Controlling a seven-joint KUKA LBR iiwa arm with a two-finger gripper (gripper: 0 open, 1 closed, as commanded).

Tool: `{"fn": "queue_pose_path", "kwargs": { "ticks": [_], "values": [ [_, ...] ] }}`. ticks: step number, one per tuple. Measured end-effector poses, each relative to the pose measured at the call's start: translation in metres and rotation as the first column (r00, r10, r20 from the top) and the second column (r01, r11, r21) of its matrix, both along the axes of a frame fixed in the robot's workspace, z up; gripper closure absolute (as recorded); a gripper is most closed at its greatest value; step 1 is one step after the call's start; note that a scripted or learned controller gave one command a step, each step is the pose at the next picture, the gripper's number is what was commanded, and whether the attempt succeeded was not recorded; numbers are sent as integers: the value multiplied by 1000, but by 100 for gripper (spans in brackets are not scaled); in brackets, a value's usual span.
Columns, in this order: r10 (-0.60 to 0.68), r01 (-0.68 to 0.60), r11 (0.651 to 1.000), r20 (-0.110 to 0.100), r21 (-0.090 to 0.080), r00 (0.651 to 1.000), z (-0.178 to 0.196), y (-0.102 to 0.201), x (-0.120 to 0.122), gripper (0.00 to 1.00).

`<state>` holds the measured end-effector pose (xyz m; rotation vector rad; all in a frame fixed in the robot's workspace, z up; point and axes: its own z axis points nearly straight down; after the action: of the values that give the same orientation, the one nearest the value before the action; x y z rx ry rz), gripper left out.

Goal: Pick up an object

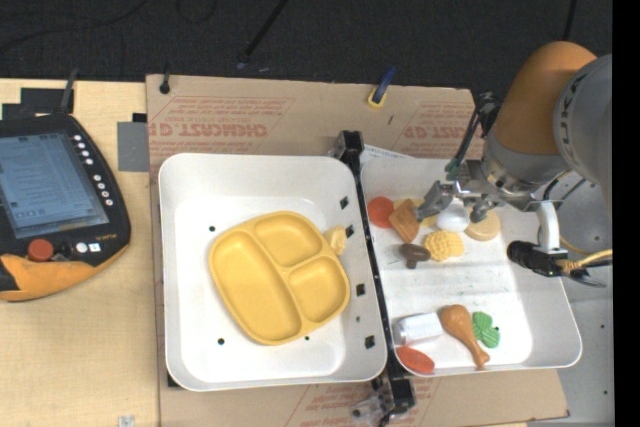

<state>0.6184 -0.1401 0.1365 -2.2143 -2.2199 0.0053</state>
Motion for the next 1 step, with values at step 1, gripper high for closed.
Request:
{"fn": "queue_pose_path", "kwargs": {
  "ticks": [1],
  "values": [
    [-1,1,1000,11,0,1000,-46,3,3,0]
  ]
}}
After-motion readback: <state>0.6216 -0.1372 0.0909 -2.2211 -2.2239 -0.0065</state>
